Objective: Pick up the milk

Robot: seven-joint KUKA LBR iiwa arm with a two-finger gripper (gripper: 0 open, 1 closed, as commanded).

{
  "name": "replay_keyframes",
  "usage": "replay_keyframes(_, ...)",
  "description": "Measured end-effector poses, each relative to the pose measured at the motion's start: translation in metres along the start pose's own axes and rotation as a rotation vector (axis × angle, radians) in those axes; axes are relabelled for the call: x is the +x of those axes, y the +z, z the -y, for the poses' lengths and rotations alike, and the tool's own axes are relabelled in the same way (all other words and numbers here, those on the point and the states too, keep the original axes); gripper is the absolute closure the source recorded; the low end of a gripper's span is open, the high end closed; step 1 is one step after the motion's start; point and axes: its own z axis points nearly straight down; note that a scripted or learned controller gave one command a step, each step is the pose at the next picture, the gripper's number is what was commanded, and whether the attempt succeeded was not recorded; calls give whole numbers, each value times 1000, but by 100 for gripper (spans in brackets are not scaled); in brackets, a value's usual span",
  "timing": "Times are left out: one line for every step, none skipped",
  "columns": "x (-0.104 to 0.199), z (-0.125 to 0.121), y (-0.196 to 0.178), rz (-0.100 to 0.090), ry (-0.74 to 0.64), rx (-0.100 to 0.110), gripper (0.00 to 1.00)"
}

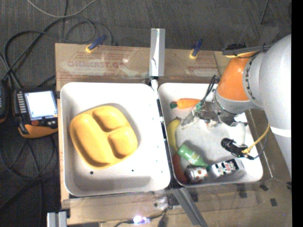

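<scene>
- The counter (pixel 113 63) carries two shallow white bins side by side across the middle of the frame.
- At the lower edge of the right bin (pixel 258 174), lower right of the frame, lies a small carton, probably the milk (pixel 227 167), on its side; the print is too small to read.
- Just left of it lies a can (pixel 195 174), touching a reddish item (pixel 176 163) against the bin's left wall.
- A green bottle (pixel 191 156) lies tilted just above the can.
- A banana (pixel 173 131) lies along the left wall; a carrot (pixel 185 103) lies near the upper left corner of this bin.
- The gripper (pixel 199 113) hangs over the upper middle of the right bin, between the carrot and the banana, well apart from the carton. Whether the jaws are spread or pressed together cannot be told.
- The left bin (pixel 75 98) holds a yellow three-compartment tray (pixel 104 135).
- The arm (pixel 246 84) enters from the upper right of the frame.
</scene>
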Motion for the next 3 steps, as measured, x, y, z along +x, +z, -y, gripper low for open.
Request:
replay_keyframes(-20,-63,3,0,110,-13,0)
replay_keyframes(-65,-85,5,-4,96,6,0)
replay_keyframes(-65,-85,-3,4,93,10,100)
